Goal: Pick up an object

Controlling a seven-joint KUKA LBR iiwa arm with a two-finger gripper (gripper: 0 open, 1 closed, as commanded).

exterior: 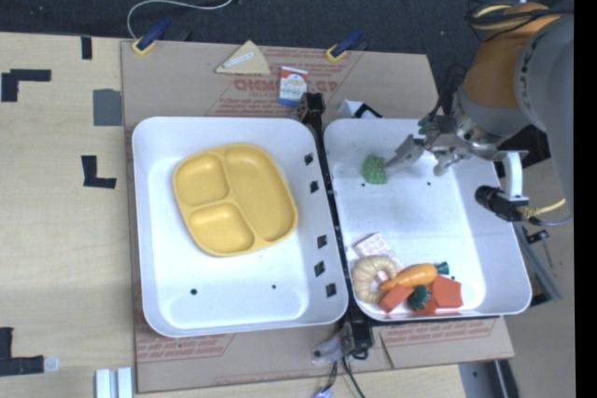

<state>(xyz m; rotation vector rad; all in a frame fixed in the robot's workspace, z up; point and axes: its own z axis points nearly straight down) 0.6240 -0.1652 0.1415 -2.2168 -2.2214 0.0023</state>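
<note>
A small green broccoli-like toy (374, 169) lies in the upper left part of the right bin (466, 210). My gripper (422, 156) hovers just right of it, over the bin's upper middle, with its two fingers spread apart and nothing between them. At the bin's near edge sits a cluster of toys: a beige ring-shaped pastry (371, 274), an orange carrot (410, 277), a red-orange block (446, 294) and a small white card (375, 244).
The left bin (168, 294) holds a yellow divided plate (234, 198). A small red and white box (293, 86) and a tan wedge (245, 60) lie on the cardboard behind the bins. The arm's grey body (522, 89) stands over the right bin's far right corner.
</note>
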